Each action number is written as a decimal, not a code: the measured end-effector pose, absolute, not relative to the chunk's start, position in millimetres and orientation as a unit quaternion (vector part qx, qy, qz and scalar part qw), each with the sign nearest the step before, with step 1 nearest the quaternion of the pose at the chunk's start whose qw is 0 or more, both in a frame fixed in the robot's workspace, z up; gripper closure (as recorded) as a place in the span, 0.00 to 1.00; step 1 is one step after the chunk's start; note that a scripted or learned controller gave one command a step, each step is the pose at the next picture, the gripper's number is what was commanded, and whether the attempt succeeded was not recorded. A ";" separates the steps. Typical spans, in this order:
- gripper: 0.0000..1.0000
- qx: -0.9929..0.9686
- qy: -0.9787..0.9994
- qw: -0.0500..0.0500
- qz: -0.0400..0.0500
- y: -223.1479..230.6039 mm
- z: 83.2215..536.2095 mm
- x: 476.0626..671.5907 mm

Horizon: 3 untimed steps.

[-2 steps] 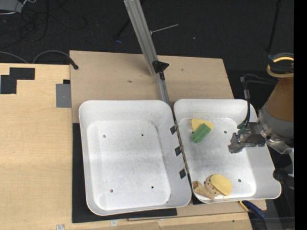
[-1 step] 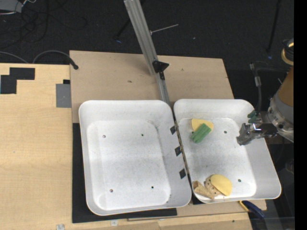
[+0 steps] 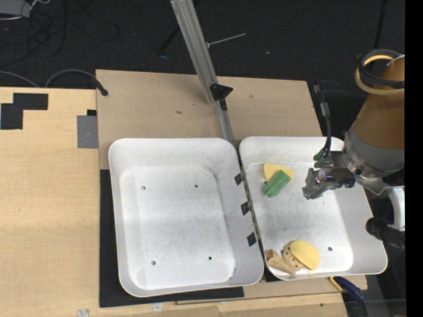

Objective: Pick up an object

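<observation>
My gripper (image 3: 313,186) hangs over the middle of the right bin (image 3: 357,243), just right of a green stick-shaped object (image 3: 277,183) and a yellow wedge (image 3: 269,172) lying together near the bin's left wall. A round yellow object (image 3: 305,253) sits by a tan crumpled piece (image 3: 281,261) at the bin's near edge. Nothing shows between the fingers.
The left bin (image 3: 178,216) stands beside the right one, joined by black clips (image 3: 245,207) along the shared wall. A slanted metal rail (image 3: 198,51) rises behind the bins. The arm's orange band (image 3: 383,104) and grey body fill the right side.
</observation>
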<state>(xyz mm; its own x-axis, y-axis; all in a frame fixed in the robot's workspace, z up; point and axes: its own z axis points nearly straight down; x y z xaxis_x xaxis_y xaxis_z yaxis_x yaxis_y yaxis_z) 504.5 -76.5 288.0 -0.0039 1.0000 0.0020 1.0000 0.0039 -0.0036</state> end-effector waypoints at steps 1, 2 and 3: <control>1.00 -0.706 -0.708 0.003 0.001 -28.2 264.8 508.5; 1.00 -0.705 -0.709 0.002 0.001 23.3 262.6 523.6; 1.00 -0.706 -0.708 0.002 0.001 69.6 251.3 544.1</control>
